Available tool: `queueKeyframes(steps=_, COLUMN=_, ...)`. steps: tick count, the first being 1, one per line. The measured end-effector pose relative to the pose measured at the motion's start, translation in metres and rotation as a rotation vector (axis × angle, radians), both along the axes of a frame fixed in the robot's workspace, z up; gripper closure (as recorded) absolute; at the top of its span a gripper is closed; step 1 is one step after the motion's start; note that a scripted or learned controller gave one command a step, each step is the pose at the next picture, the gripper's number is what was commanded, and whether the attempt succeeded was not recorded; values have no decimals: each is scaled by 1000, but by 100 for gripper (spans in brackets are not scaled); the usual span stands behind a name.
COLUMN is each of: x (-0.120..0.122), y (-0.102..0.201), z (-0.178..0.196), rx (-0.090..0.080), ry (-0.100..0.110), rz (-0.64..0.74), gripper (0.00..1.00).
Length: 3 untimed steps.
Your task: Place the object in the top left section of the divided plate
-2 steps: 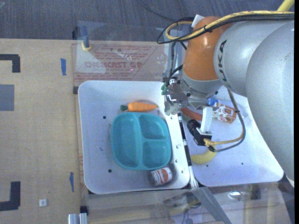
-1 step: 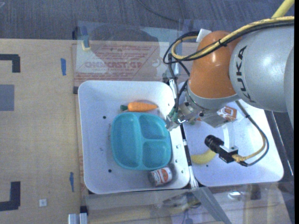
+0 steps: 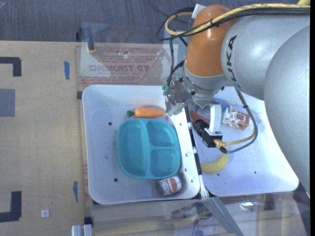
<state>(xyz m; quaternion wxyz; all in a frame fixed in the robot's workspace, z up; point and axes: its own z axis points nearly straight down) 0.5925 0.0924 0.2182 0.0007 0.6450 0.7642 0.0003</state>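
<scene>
By carrot [image 3: 149, 112] tip, tool [image 3: 173, 107].

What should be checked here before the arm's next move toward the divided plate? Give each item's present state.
1. Divided plate lies flat in the left bin: ok.
2. All plate sections free of objects: ok.
3. Carrot lies outside the plate, just above its rim: ok.
4. Gripper sits by the carrot's right end: ok.
5. Carrot between the fingers: cannot tell.
6. Can below the plate, clear of it: ok.
</scene>
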Motion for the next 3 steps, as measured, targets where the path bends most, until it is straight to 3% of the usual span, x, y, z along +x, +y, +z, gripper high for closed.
queueKeyframes(steps=1, x=-72, y=-15, z=2, rx=1, ry=2, rz=412, gripper=100)
queueKeyframes(steps=2, x=-37, y=-2, z=0, rx=0, ry=-2, rz=232, gripper=100)
queueKeyframes(steps=3, x=-52, y=-19, z=45, rx=-1, ry=-3, rz=587, gripper=100)
